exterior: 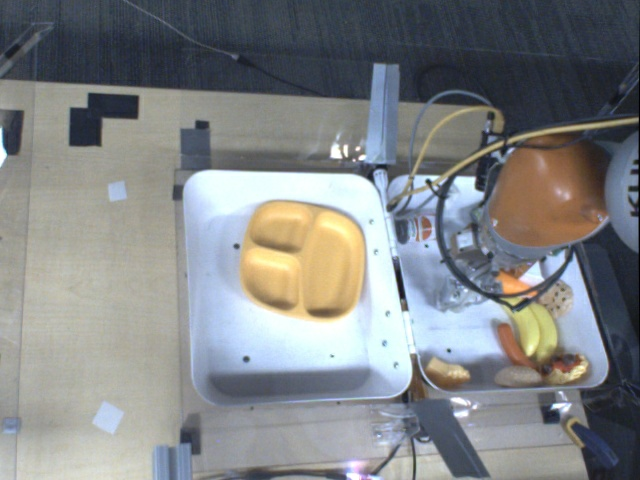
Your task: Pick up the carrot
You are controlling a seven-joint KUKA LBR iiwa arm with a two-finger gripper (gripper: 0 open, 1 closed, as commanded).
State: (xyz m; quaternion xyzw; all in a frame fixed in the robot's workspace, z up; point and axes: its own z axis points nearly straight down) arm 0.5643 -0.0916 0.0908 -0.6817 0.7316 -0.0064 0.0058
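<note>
The arm (548, 190) hides its gripper, whose state I cannot tell, so crowded neighbours beside the carrot (512, 284) risk a wrong grab.

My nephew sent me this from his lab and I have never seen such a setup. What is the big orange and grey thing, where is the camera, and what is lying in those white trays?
You are looking down at a slant from one fixed camera above a wooden bench. The orange and grey thing is a robot arm reaching in from the picture's right, with cables looped around it. Its claw hangs low over the right bin, but the arm's own body blocks the view of what it is doing, so I cannot tell whether it grips anything.

The left bin holds a yellow divided plate. The right bin holds toy food: a carrot just beside the claw, a banana, a pale bread-like piece, and a few other items along the near edge that are too small to name. The job is to pick up the carrot.
</note>
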